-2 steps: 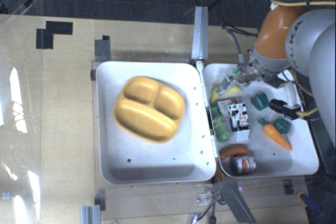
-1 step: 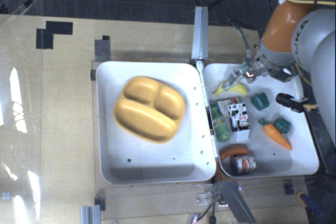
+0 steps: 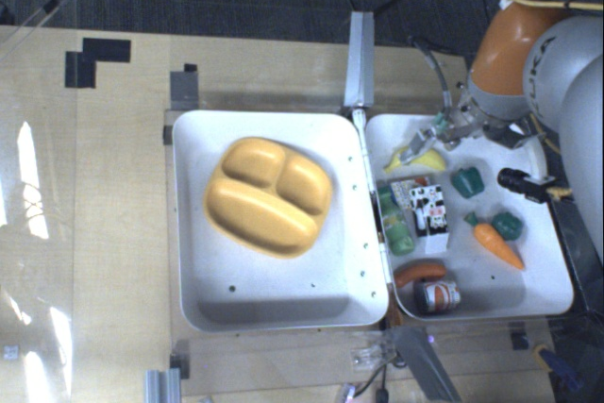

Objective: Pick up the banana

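The banana is yellow and lies in the back left part of the right bin, close to the divider. My gripper hangs right over the banana's far end and looks to be touching it or nearly so. The grey arm with its orange band comes in from the upper right behind the gripper.
A large yellow bread-shaped object fills the middle of the left bin. The right bin also holds a white carton, a green packet, two green pieces, a carrot, a sausage and a can.
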`<action>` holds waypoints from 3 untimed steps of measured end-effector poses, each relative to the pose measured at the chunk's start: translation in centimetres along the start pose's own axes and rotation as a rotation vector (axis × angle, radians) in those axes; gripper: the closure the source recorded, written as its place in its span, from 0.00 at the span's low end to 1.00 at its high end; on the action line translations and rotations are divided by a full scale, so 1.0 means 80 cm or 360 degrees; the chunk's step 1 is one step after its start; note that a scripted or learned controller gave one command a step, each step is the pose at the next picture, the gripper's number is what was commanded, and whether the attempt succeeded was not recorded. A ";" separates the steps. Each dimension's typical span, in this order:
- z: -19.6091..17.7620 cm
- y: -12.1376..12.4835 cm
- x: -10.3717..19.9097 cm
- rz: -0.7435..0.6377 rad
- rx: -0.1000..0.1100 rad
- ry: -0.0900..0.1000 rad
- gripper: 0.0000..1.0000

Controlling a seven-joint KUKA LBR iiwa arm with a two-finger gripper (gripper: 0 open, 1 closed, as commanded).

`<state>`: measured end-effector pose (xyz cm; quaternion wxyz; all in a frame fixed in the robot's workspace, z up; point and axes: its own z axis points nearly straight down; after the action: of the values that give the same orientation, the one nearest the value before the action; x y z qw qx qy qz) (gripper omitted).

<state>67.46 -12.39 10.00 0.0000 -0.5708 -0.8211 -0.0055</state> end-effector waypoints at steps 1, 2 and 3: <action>-0.017 0.003 -0.003 -0.0007 -0.0019 -0.0021 1.00; -0.014 0.003 0.003 -0.0013 -0.0003 -0.0004 0.00; 0.015 -0.021 -0.001 -0.0061 0.0001 -0.0016 0.00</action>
<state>65.90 -13.04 8.76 -0.0039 -0.5550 -0.8318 -0.0024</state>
